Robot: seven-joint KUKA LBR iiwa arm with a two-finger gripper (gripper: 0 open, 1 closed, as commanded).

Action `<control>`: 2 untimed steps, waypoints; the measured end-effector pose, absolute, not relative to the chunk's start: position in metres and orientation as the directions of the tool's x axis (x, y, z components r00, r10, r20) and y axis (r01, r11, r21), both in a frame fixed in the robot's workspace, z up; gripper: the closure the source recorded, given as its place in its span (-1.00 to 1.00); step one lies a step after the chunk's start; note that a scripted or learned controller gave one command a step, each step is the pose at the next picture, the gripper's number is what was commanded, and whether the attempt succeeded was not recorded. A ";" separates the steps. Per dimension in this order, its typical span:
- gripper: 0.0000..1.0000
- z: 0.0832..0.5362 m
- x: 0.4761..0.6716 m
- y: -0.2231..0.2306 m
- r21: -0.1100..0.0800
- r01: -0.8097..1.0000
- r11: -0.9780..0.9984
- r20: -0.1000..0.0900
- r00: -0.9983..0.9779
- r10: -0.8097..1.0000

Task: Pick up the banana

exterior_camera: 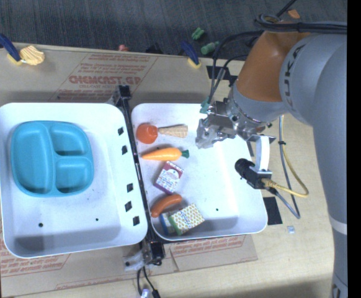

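- I am looking down at a slant on a bench that bears two shallow white bins side by side: a left bin (7, 228) and a right bin (230, 210).
- My arm (304, 73), grey with an orange band above the wrist, reaches in from 3 o'clock and ends over the upper part of the right bin.
- My gripper (206, 135) hangs at about 1 o'clock within the right bin. I cannot tell how far it is open, and I see nothing in it.
- I cannot pick out a banana among the things in the bins, so I cannot say where it is.
- At 9 o'clock from my gripper lies an ice cream cone (162, 131) with an orange scoop.
- Just below that lies a carrot (162, 154) on its side.
- Further toward 6 o'clock sit a small carton (169, 177), an orange sausage-shaped item (166, 203) and a patterned green packet (185, 218).
- The left bin holds a blue divided tray (51, 158), well apart from my gripper.
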State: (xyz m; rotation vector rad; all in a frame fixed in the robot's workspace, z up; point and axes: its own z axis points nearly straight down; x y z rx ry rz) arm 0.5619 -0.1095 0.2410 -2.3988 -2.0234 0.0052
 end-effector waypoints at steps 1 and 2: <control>1.00 0.191 0.550 -0.083 -0.007 0.796 -0.605 -0.002 0.605 0.796; -1.00 0.191 0.550 -0.083 -0.007 0.796 -0.605 -0.002 0.605 0.796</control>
